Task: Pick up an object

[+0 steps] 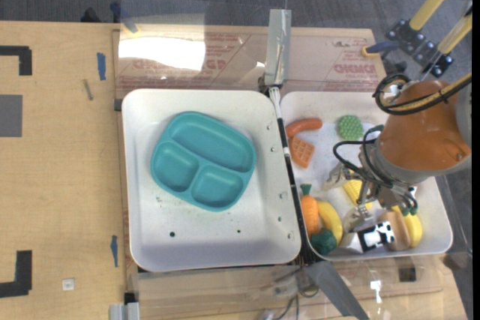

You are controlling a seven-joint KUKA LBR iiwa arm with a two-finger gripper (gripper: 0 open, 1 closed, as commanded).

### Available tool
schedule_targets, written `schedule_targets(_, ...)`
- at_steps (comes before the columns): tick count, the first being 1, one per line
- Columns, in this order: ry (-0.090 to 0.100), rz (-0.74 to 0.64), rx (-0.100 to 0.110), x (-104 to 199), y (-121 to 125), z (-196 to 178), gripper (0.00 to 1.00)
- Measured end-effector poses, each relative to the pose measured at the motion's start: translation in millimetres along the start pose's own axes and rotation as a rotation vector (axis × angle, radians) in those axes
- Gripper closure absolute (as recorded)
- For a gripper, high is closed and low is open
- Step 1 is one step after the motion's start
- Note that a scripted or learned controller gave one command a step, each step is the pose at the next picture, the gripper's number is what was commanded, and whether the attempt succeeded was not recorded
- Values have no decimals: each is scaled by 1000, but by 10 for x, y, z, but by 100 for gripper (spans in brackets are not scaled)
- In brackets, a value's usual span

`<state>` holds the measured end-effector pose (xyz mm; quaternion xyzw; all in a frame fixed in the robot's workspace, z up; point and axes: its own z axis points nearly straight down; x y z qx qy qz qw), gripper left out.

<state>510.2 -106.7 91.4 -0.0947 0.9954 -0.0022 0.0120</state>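
Orange-banded arm's gripper (365,215) sits low in right bin (442,236) over toy food, banana (330,217) and carrot (309,212) beside it, grip state unreadable; teal tray (202,160) in left bin (142,236); red print on back panel (225,56) illegible.

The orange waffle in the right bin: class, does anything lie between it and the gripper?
Nothing visible does. The orange waffle lies on open bin floor; the gripper hangs over the yellow toys further right, and only bare white floor separates them.
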Motion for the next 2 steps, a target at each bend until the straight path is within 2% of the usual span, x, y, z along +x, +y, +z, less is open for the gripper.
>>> schedule_targets(1,12,86,-3,-188,-17,18,0)
schedule_targets(2,-4,84,1,-240,-17,-112,100)
